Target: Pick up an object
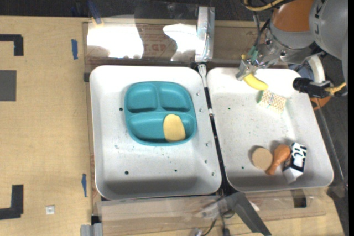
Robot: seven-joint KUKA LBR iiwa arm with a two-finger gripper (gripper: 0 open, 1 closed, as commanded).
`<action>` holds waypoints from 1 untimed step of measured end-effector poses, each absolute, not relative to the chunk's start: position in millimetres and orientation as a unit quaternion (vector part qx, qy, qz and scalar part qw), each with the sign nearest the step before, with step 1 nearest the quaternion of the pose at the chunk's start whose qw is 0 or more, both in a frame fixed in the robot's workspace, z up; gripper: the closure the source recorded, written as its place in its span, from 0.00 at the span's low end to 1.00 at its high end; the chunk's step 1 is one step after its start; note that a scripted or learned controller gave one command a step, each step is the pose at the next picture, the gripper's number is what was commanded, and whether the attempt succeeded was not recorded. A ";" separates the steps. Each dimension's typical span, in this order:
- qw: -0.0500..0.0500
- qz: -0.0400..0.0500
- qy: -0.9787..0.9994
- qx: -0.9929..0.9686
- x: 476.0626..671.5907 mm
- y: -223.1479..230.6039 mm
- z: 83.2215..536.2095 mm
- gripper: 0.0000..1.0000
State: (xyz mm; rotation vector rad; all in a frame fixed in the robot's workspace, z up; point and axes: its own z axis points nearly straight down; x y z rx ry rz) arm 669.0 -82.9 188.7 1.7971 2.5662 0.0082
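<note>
We're at the grasp stage: the gripper (250,66) is down at the upper left corner of the right bin (238,135), right on the yellow banana (255,82). The banana lies just below and touching its tip, though whether it's pinched I can't tell. Next move, I'd judge, calls for a firm close and a straight lift.

Bright, even overhead light; strong white glare on the clear plastic sheet (145,36) behind the bins. Shadows are soft, and the picture is slightly grainy.
</note>
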 end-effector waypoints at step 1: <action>0.001 0.000 0.818 0.576 666.6 -144.7 137.2 1.00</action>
